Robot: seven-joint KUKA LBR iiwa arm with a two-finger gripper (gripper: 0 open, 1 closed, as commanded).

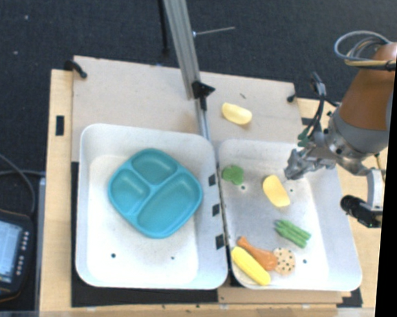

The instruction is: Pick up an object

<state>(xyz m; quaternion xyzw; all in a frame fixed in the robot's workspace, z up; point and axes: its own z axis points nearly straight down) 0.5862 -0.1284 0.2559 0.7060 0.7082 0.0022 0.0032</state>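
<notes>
Over the right bin [331, 221], the gripper [296, 168] is hanging just above a yellow piece [276, 191] lying on the floor there; whether it's open, I cannot tell. A blue tray [155, 193] is sitting in the left bin [96, 180].

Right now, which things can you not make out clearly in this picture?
- Gripper, camera view: its fingers are too small and blurred to tell open or shut.
- Arm, camera view: cut off by the right edge.
- Orange toy in the right bin: the long yellow toy partly covers it.
- Small round speckled item: too small to identify.
</notes>
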